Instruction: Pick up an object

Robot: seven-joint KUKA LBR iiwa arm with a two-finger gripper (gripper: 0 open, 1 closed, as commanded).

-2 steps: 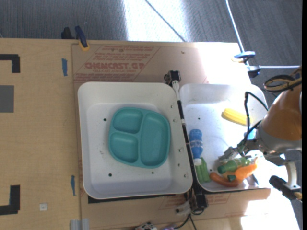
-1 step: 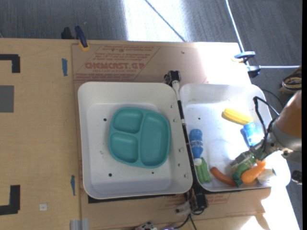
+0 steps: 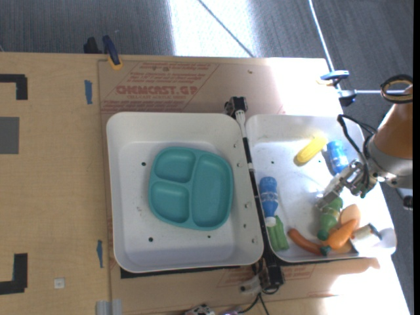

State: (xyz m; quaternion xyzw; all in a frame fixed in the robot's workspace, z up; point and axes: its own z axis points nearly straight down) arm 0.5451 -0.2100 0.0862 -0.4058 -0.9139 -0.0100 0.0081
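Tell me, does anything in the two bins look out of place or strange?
Nothing looks spilled or broken. The teal divided plate lies flat in the left bin. In the right bin, the toy foods are crowded toward the near corner, where the gripper is just above a green item.

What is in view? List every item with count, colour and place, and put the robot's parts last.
bins: 2, white, side by side on the bench
divided plate: 1, teal, middle of the left bin
corn cob: 1, yellow, far part of the right bin
bottle: 1, blue, right bin by its left wall
second bottle: 1, blue, right bin, right of the corn
green item: 1, green, near the first bottle's front end
carrots: 2, orange, front of the right bin
green vegetable: 1, green, beneath the gripper
clamp: 1, blue and orange, bench's far edge
arm: 1, grey with an orange band, over the right bin's right side
gripper: 1, metal, low over the green vegetable
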